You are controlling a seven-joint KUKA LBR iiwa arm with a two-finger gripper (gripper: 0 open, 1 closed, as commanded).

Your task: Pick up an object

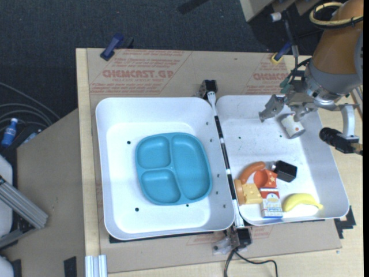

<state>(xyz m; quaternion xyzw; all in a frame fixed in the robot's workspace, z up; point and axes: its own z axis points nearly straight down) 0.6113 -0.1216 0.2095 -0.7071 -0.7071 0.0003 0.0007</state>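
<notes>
A blue divided plate (172, 168) is sat in the left bin (109, 154). Over in the right bin (328, 160), toy food (268, 189) is piled near the front edge. Higher up, the gripper (281, 113) is spread wide open with nothing held.

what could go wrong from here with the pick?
1. The objects are packed at the right bin's near end: the banana, small carton, black block and orange piece touch or nearly touch, so a descent may pinch two or shove them.
2. The gripper hovers above bare bin floor, away from that cluster; closing here would likely grab nothing.
</notes>
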